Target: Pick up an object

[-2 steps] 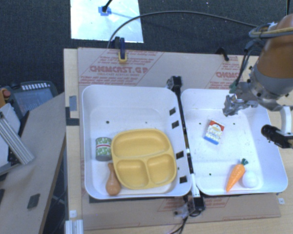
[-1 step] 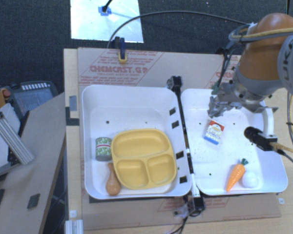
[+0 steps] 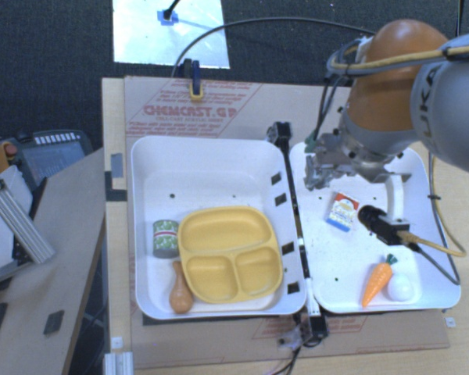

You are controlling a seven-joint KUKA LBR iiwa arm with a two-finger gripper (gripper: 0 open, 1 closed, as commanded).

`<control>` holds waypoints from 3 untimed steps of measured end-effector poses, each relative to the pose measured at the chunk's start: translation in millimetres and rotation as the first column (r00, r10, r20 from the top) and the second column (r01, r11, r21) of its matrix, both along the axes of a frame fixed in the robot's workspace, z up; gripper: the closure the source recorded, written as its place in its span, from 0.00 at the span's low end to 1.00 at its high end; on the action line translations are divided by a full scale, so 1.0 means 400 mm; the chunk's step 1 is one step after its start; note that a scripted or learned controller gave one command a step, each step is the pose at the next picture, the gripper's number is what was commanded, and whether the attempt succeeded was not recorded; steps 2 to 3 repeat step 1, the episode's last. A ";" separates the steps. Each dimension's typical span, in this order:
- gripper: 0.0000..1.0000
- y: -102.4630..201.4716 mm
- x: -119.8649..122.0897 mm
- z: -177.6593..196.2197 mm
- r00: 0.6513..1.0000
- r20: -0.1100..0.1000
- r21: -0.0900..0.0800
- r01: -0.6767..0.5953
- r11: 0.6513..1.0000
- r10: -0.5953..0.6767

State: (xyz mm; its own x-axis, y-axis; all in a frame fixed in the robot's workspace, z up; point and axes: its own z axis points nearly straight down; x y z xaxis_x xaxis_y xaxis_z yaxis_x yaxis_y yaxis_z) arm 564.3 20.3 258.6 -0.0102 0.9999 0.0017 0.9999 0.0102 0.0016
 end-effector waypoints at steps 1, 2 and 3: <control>1.00 0.140 0.014 -0.023 1.000 0.000 0.000 0.000 1.000 0.000; 1.00 0.140 0.014 -0.023 1.000 0.000 0.000 0.000 1.000 0.000; 1.00 0.140 0.014 -0.023 1.000 0.000 0.000 0.000 1.000 0.000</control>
